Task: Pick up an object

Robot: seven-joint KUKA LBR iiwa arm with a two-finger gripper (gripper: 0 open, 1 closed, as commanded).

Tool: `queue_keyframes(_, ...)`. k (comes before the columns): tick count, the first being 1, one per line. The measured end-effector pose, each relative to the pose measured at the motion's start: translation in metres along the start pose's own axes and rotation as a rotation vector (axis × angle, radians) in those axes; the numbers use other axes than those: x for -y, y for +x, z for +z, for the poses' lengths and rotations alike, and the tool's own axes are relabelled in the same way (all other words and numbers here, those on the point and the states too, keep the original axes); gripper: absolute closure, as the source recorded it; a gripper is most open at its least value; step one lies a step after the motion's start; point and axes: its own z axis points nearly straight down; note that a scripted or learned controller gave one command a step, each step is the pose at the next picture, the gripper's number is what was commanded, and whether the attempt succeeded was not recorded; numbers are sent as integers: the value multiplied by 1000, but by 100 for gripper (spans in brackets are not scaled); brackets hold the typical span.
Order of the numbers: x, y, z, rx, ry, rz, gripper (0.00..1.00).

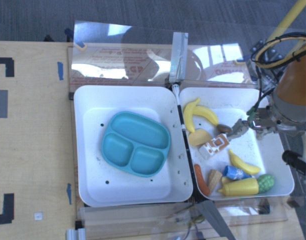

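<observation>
Flanking a wooden bench (28,149), two white bins (88,109); gripper (238,129) perhaps closed, hard to tell

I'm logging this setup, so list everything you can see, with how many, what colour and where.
bins: two, white, side by side on the bench
plate: one, blue, three compartments, in the left bin
bananas: two, yellow, right bin, one at the back, one smaller toward the front
carrot: one, orange, right bin, front left edge
corn cob: one, yellow with green end, right bin, front
blue item: one, right bin, behind the corn cob
small box: one, white and orange, right bin, middle
gripper: one, grey, over the right bin, near the small box
</observation>
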Motion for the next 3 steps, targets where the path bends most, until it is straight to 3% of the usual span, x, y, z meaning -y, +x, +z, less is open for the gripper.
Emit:
queue_keyframes(1, -45, 2, 98, 2, -4, -154, 0)
queue_keyframes(2, -26, 18, 124, 2, -8, 5, 0)
queue_keyframes(3, -96, -13, 93, 3, -7, -67, 0)
